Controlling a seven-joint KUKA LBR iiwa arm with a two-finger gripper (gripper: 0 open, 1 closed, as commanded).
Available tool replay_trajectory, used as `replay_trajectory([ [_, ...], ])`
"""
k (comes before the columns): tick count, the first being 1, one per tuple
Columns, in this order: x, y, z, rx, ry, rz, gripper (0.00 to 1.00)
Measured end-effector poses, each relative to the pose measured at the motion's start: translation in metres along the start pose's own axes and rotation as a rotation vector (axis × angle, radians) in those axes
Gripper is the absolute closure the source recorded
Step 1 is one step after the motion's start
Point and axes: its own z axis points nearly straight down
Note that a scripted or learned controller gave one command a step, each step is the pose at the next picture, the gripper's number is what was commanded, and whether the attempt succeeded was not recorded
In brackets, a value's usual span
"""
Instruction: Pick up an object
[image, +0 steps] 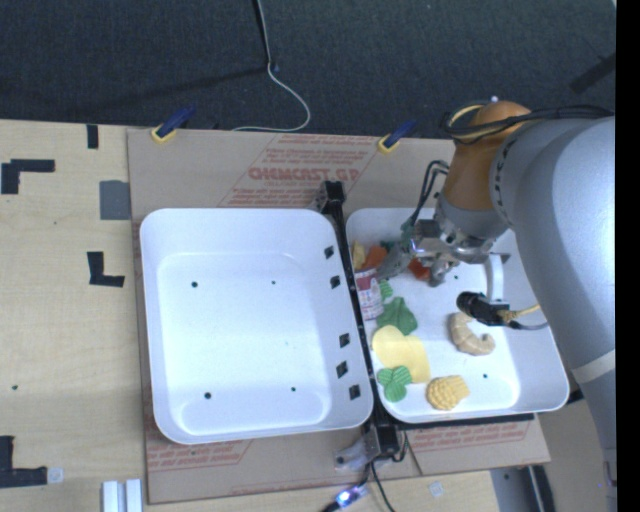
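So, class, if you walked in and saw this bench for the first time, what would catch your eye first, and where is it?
First the big grey arm with its orange band, reaching in from the right, its gripper low over the far end of the right bin. Next the bright toy food in that bin: a yellow piece, corn at the near edge, green leaves. The left bin is plain white.

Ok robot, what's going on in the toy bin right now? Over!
Gripper low at the right bin's far end, among red and green toys. No toy seen held. Corn, yellow piece, tan piece lie nearer, untouched.
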Motion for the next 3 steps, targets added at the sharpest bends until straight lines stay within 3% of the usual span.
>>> replay_trajectory([
  [2, 0.0019, 0.0014, 0.0010, 0.003, -0.001, 0.001, 0.00],
  [3, 0.0079, -0.0006, 0.0006, -0.006, -0.012, 0.004, 0.00],
])
